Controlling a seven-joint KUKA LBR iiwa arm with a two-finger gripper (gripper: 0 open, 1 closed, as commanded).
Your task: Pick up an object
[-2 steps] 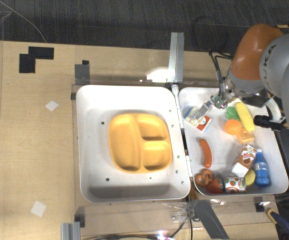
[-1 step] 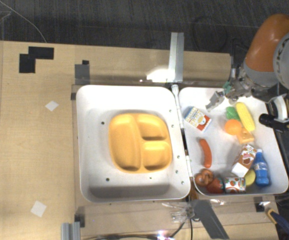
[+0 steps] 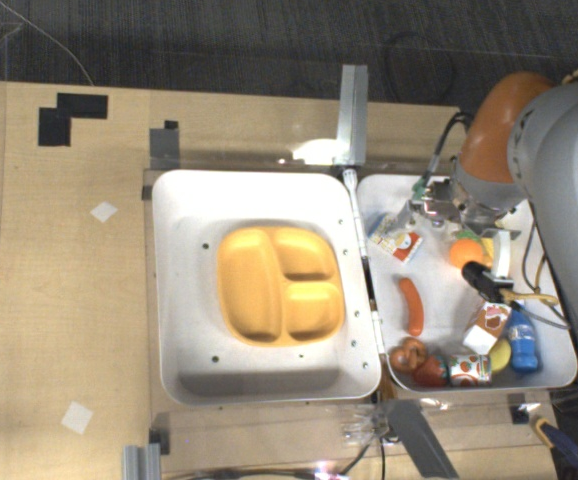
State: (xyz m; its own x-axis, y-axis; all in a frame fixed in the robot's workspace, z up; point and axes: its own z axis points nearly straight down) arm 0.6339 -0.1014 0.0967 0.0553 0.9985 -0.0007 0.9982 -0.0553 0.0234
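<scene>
Pincer (image 3: 466,236) hangs over the upper part of the right bin (image 3: 389,193), its fingers' spread beyond telling, just above the orange ball (image 3: 466,252), while the sausage (image 3: 413,305), long axis running near-to-far, lies lower left of it.

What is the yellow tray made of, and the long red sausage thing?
The yellow tray in the left bin looks like moulded plastic: one even colour, rounded compartments, a soft matte sheen. The red sausage in the right bin is probably toy plastic or rubber, smooth, slightly glossy and uniformly coloured. The view is too small to tell which.
</scene>
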